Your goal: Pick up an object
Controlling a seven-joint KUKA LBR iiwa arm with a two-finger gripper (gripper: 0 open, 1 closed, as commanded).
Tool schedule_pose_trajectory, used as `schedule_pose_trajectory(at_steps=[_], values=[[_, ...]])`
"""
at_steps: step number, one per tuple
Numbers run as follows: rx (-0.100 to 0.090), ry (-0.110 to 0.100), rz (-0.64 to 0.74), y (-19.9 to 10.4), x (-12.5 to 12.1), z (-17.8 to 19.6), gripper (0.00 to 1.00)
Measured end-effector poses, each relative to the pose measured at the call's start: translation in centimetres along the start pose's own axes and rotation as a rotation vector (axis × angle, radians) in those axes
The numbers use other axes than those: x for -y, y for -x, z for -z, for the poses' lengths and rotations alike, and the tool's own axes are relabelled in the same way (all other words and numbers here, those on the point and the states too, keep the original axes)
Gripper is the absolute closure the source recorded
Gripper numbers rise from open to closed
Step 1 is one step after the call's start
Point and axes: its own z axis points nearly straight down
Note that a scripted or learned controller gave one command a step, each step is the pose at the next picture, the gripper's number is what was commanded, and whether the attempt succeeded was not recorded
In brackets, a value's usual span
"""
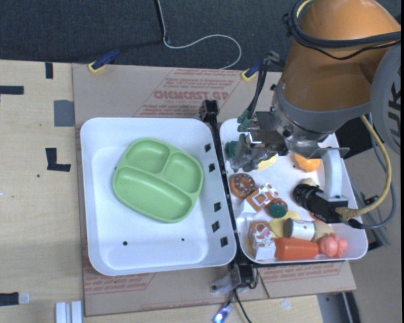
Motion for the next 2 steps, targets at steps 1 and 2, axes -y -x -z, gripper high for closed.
schedule_pose_trajectory(at_steps=[1, 2], values=[[0.003, 0.000, -0.006, -3.1, -0.2, 1.4, 1.00], [0.005, -0.008, -0.007, -5.9, -0.1, -4.8, 1.00]])
